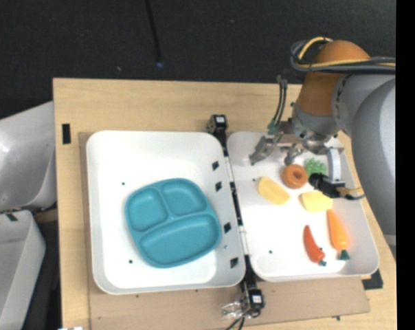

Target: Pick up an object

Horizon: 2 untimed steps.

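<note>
Orange ring lies just below the gripper, whose fingers are hidden under the wrist, so I cannot tell their state. Beside the ring sits a small green piece. Further out lie two yellow pieces, then a carrot and a red pepper, all in the right bin. Farthest off, a blue divided plate rests in the left bin.

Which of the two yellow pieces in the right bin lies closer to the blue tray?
The longer yellow piece, left of the orange ring; the other yellow piece lies further right, away from the blue tray.
</note>
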Each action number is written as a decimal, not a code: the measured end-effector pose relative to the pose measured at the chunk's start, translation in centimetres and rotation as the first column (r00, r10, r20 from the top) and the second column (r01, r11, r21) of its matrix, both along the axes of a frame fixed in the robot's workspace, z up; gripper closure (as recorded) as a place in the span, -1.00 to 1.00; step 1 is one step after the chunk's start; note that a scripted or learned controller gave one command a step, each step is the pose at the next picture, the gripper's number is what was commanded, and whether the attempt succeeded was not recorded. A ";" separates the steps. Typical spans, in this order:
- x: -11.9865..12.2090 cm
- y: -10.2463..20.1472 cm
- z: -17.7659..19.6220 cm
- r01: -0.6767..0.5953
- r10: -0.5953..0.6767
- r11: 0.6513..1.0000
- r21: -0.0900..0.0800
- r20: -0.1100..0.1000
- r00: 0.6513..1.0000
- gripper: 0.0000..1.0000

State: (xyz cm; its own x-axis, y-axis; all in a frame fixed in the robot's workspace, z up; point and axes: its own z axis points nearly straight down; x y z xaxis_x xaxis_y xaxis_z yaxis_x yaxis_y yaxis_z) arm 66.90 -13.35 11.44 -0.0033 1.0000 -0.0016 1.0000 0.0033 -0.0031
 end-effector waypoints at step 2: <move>-0.2 -0.8 6.4 0.004 -0.004 1.000 0.000 0.008 1.000 1.00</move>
